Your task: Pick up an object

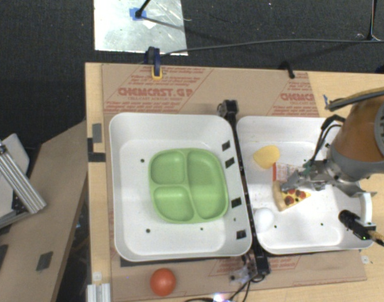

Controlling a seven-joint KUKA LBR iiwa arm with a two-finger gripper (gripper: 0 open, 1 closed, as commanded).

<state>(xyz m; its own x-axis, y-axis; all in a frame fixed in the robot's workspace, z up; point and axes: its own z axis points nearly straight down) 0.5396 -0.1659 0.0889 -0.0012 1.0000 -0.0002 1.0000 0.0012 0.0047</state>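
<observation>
In the right bin point(286, 238) lie a toy pizza slice point(290, 199), a yellow rounded piece point(266, 156), a small red-and-white item point(282, 170) and a white ball point(264, 218). My gripper point(303, 180) hangs low over the pizza slice's upper edge, right beside the red-and-white item. Nothing is seen lifted between its fingers. The arm's grey body and orange band point(367, 134) come in from the right.
The left bin point(126, 187) holds a green divided plate point(188, 185). An orange ball point(163, 281) rests on the bench in front of the left bin. A black divider with clips point(237, 168) runs between the bins. A blue clamp point(154, 61) sits at the bench's back edge.
</observation>
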